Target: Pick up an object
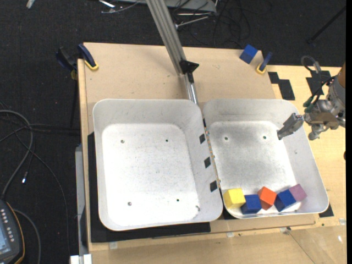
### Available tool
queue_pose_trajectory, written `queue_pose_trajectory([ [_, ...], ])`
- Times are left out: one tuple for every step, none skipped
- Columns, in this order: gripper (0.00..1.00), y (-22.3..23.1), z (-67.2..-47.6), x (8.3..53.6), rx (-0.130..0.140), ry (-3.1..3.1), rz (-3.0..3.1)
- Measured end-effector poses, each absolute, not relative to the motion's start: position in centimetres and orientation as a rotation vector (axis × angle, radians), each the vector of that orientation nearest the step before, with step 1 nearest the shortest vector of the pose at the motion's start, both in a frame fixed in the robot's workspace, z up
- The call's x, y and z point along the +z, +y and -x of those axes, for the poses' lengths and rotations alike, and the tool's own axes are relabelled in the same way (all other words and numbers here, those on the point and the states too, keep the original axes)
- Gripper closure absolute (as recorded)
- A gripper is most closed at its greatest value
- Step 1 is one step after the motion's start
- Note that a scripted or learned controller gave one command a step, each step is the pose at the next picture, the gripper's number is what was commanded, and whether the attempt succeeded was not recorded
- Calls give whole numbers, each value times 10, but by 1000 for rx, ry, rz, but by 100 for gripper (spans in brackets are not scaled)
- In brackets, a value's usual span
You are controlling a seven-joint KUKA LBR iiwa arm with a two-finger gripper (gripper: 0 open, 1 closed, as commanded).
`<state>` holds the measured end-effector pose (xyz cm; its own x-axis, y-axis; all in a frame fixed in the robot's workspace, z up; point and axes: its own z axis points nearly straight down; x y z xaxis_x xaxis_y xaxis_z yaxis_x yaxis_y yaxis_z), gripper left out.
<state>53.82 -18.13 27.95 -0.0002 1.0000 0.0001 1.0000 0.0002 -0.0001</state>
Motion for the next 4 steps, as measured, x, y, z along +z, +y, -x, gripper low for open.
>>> queue_pose_trajectory([
  [0,-166,-540,193,6,-2216,2216],
  [0,-167,-572,139,4,-2223,2214],
  [0,-164,-541,295,-7,-2232,2224],
  [0,-122,-543,184,6,-2222,2210],
])
